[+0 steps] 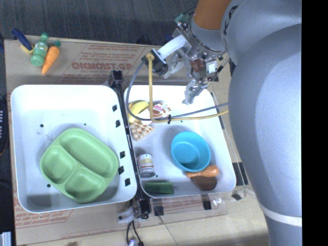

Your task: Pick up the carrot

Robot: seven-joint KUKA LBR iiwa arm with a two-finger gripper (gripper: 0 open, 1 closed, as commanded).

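Arm (261, 86) takes up the right side of the view, its wrist hanging over the far edge of the right bin (225, 152). Gripper (193, 94) hangs just above that bin's far rim; fingers point down and look slightly apart with nothing between them, though the view is cluttered there.

Carrot (49, 59) lies outside both bins, on the cardboard (97, 60) at the far left corner, touching a small green bottle (39, 53), with a blue-and-yellow item (23, 41) just beside that.

Risks, as I judge them:
- Target is well apart from the gripper, across the whole left bin (25, 137); a long reach could end short or off line.
- Bottle sits against the carrot, so a closing grasp may catch or knock the bottle instead.
- Yellow hose and cables (174, 118) trail across the right bin; travel to the left could drag them over the contents.

Containers, largest contents first:
- Left bin: green divided tray (79, 164), nothing seen in its compartments.
- Right bin: blue bowl (190, 151), brown wooden item (204, 177) touching the bowl's near side, dark green block (160, 187), waffle piece (141, 130), yellow item (137, 108), small can (146, 165), small patterned item (160, 108).
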